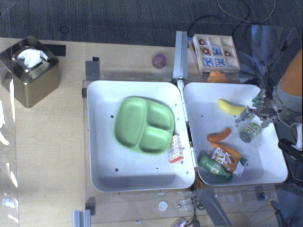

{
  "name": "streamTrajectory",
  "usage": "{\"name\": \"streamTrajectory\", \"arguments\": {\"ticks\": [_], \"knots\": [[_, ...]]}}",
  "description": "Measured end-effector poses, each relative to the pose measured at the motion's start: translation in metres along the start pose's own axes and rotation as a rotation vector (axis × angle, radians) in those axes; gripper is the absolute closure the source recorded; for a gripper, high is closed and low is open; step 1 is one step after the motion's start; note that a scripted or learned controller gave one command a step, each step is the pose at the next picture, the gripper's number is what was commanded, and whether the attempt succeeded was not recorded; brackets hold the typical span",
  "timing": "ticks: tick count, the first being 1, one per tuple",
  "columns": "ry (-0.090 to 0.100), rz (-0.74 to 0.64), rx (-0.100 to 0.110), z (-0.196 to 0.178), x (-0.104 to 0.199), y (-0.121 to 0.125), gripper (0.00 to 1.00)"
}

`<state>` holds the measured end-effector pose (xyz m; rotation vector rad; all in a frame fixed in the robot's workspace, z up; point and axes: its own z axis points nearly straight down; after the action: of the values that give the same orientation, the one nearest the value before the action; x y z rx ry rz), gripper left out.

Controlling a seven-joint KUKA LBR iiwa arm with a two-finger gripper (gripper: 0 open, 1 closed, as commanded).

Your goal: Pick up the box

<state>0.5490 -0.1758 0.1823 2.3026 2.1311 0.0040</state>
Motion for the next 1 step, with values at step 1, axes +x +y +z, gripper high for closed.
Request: {"name": "streamTrajectory", "arguments": {"ticks": [1], "knots": [[0.002,-0.028,0.000,0.0873,0.0936,0.0486,0.00]]}}
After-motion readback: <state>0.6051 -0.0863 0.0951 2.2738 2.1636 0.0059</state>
